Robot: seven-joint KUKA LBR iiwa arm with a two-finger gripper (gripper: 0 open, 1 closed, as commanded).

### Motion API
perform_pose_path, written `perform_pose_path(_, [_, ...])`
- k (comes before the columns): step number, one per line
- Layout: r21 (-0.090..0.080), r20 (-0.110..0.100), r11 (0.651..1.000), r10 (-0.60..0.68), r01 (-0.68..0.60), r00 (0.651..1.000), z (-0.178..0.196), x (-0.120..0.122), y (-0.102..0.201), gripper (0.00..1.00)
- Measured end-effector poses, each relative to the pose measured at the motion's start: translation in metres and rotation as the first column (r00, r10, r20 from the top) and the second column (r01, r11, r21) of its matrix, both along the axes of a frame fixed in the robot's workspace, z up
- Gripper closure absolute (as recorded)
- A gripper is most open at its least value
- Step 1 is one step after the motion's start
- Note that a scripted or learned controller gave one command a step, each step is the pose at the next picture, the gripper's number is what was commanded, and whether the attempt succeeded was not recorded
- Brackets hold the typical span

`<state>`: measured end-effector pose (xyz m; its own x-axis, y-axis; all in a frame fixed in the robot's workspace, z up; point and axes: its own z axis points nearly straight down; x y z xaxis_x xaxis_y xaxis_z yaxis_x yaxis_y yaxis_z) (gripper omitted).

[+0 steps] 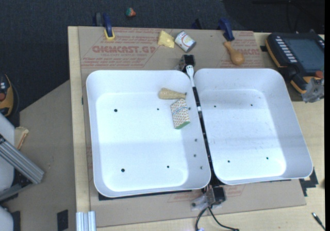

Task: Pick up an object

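Patterned packet (180, 113) and tan piece (171, 94) near left bin's (103, 121) right edge, pincer state untellable.

Carton (180, 113) in left bin (103, 168), cone (171, 94) just behind.

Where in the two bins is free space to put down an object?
The right bin is bare across its floor. The left bin is free in its left and lower parts; its upper right is crowded by the tan piece and patterned packet.
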<state>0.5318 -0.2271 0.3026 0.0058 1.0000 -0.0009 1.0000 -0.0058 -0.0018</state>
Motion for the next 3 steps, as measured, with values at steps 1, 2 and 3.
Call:
perform_pose_path(1, [-0.005,0.012,1.000,0.004,-0.004,1.000,0.076,-0.039,0.002,1.00])
perform_pose_path(2, [0.006,-0.009,1.000,0.006,-0.006,1.000,-0.047,-0.054,0.014,1.00])
perform_pose_path(3, [0.006,-0.005,1.000,0.012,-0.012,1.000,-0.121,-0.053,0.085,1.00])
